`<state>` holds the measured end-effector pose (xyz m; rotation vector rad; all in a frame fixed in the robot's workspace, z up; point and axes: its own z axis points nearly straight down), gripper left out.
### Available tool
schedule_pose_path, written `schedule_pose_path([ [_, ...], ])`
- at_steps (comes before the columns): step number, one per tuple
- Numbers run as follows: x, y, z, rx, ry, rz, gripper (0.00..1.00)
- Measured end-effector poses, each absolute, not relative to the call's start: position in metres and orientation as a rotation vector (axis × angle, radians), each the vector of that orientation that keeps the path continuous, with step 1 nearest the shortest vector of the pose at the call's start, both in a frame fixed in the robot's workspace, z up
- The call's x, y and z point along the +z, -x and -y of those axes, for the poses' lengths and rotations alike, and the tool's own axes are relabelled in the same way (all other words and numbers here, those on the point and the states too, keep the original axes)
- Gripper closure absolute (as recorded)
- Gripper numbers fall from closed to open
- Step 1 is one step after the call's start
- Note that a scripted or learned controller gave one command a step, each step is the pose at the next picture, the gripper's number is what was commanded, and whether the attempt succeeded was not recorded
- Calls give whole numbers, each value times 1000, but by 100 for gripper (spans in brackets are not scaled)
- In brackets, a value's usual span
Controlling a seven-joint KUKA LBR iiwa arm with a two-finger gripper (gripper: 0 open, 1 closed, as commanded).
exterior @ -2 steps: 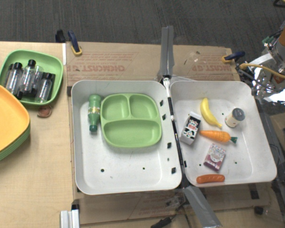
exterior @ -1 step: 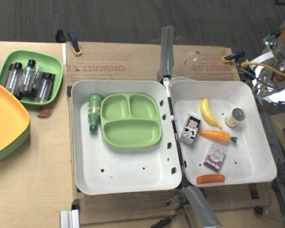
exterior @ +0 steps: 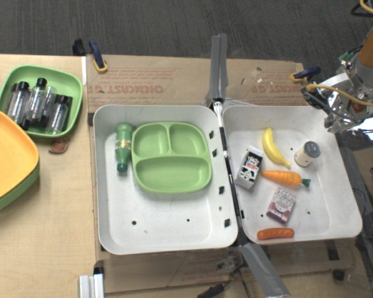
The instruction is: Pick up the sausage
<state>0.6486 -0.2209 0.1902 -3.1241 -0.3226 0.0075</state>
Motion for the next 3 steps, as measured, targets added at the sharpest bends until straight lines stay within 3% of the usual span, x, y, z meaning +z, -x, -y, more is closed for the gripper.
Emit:
schedule_pose_path([
  [3,215,-648,220,23,3122,343,100],
])
